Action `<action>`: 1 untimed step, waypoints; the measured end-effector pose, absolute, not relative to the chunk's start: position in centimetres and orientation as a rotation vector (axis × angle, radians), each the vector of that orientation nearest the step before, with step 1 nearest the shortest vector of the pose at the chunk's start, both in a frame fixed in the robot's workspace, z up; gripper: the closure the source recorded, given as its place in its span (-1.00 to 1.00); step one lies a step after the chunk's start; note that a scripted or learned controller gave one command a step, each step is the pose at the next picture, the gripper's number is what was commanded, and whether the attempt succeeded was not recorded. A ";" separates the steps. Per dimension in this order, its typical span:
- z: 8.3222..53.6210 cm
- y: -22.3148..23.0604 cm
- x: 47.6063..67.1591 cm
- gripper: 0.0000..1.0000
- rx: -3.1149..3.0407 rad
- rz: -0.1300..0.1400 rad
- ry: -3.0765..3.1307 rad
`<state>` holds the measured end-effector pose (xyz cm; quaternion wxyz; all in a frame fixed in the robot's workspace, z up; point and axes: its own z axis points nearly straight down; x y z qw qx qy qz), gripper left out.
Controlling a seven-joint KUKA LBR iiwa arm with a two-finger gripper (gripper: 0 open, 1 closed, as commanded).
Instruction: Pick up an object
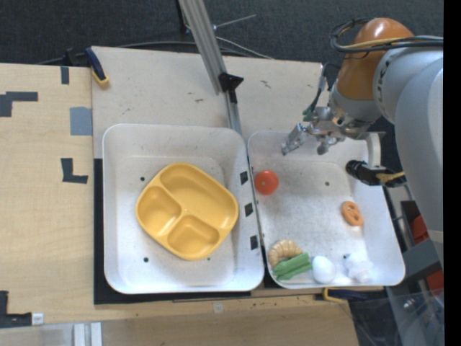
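Claw [306, 142]: fingers spread, nothing between them, over the right bin's [374, 269] upper edge.
Tomato [266, 182]: right bin, upper left, below the claw.
Orange piece [351, 213]: right side.
Left bin [115, 215]: holds yellow tray [187, 210].
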<state>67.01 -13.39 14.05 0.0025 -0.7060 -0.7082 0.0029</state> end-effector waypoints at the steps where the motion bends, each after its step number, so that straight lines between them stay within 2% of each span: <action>1: 8.7 -13.3 66.8 -1.00 -2.215 0.012 -2.219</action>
